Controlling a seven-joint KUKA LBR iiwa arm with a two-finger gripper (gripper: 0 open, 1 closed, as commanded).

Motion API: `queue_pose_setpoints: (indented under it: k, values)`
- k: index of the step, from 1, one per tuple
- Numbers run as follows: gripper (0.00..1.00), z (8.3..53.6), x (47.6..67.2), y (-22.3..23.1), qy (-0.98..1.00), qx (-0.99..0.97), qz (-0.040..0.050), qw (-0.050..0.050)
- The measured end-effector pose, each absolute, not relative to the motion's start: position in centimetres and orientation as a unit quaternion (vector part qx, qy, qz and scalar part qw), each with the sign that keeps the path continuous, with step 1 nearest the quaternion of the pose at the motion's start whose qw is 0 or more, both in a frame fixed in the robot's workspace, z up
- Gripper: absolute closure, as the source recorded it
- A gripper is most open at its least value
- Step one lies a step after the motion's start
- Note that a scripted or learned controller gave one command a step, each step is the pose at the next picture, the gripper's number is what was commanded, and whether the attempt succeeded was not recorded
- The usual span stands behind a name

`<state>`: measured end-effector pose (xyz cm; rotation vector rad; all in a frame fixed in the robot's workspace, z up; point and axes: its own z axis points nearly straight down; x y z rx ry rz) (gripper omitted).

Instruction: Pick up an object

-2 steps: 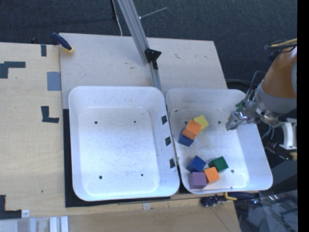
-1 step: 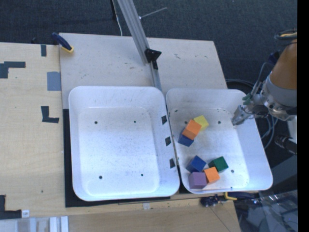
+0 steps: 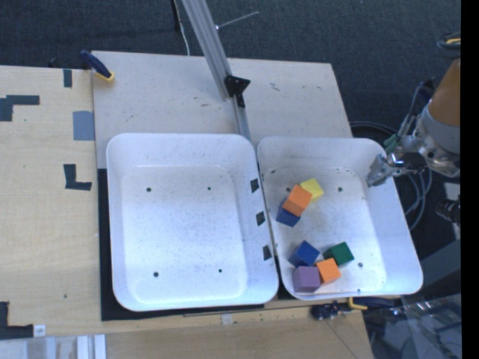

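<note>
Here — gripper (image 3: 379, 170) at right bin's (image 3: 389, 275) rim | blocks (image 3: 299, 199) apart, leftward

2 shallow white bins sit side by side on a pale bench top (image 3: 299, 96), the left bin (image 3: 120, 155) speckled w/ dark flecks, the right bin (image 3: 397, 268) touching it along 1 edge. A black mat (image 3: 105, 275) shows under the left bin's near and left sides. A grey metal rail (image 3: 202, 28) slants down from the top to a black bracket (image 3: 236, 86) just above the bins. A blue-and-yellow clamp (image 3: 97, 65) grips the board's far left corner. Dark tape pieces (image 3: 73, 176) mark the wood surface at left. Dark carpet (image 3: 337, 13) lies beyond.
</note>
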<state>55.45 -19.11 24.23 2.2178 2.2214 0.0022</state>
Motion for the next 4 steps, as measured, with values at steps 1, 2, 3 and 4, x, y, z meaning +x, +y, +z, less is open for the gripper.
queue_pose_setpoints:
  k: [1,2,3,4]
  values:
    - [1.0,24.4,57.5,-13.6,0.71,0.705,0.0005,-0.001]
    - [1.0,24.5,58.9,-9.0,0.709,0.705,0.0003,-0.001]
    - [1.0,23.1,59.9,-3.8,0.709,0.705,-0.0006,-0.001]
    - [1.0,22.3,61.1,1.3,0.709,0.705,-0.0003,-0.001]
